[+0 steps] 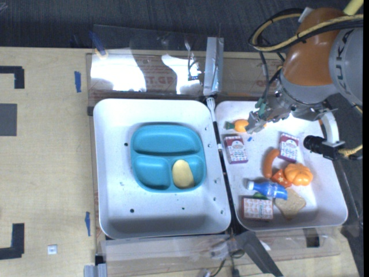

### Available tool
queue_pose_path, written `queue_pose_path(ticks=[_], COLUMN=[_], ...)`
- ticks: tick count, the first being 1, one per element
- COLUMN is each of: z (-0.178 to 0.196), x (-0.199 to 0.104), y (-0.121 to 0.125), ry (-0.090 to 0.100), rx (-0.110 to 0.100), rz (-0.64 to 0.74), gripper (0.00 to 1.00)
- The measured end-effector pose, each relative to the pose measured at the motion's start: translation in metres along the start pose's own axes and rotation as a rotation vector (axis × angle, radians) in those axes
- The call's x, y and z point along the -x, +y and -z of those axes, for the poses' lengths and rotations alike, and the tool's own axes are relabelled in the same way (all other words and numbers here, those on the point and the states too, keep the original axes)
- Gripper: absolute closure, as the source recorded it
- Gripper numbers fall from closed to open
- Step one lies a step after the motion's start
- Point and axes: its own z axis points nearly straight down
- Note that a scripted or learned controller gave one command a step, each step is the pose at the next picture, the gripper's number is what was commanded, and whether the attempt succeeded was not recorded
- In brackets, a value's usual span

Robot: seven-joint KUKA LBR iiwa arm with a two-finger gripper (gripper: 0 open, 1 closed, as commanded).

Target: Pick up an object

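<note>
Carrot, small orange toy piece with green tip (pixel 238 124), lying in the right white bin (pixel 334 203) just beside the fingertips of the two-finger gripper (pixel 254 124); whether it sits between the fingers, or how wide they stand, cannot be told. Below the fingers: small red-and-white packet (pixel 235 149). Farther off: orange toy pumpkin (pixel 297 174), blue bottle (pixel 268 188).

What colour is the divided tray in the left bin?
Blue, clear in the camera view: the tray.
</note>
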Motion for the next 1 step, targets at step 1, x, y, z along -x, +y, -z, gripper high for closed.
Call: queue_pose_path(ticks=[1], z=[0.0105], x=[-0.0004], y=[0.0015], ry=[-0.001], rx=[0.004], rz=[0.002], gripper=[1.0])
